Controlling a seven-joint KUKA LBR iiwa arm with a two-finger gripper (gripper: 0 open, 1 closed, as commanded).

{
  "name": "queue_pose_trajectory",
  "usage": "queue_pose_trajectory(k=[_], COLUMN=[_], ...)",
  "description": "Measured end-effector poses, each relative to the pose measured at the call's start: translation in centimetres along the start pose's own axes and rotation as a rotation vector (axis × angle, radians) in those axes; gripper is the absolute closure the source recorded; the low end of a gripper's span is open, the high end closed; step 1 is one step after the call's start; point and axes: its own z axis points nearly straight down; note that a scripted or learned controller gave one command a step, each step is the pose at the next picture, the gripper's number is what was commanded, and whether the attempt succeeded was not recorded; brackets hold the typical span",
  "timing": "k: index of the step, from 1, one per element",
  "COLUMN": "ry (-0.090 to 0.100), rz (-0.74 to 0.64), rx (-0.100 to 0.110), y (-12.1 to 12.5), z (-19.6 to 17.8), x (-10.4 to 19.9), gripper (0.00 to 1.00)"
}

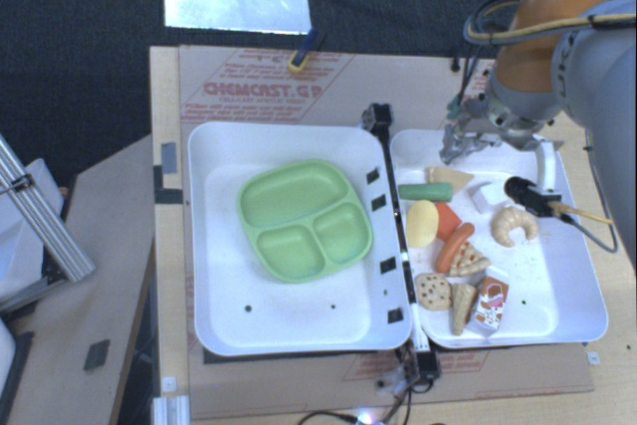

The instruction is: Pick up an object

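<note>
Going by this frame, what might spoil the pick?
The sausage lies against the pizza slice in a tight cluster, so a grasp may catch two items or slip. The gripper hangs near the far wall of the right bin, by the cheese wedge, and may strike the rim.

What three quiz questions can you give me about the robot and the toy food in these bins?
1. True or false: the green tray lies in the right bin.
2. Which food in the right bin is closest to the tool? A croissant, B cheese wedge, C cookie.
3. How many compartments does the green tray have?
Key: 1 false, it lies in the left bin; 2 B; 3 three.
</note>
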Motion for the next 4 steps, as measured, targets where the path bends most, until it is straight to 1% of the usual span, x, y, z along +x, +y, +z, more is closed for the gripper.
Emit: queue_pose_trajectory(k=[1, 2, 3, 4], ry=[0.0, 0.0, 0.001, 0.001], rz=[-0.002, -0.001, 0.004, 0.005], rx=[-0.002, 0.003, 0.01, 0.009], y=[-0.1, 0.0, -5.6, -10.0], z=[-6.1, -6.7, -5.9, -6.0], x=[0.8, 0.8, 2.3, 3.4], gripper=[1.0, 1.0, 1.0, 1.0])
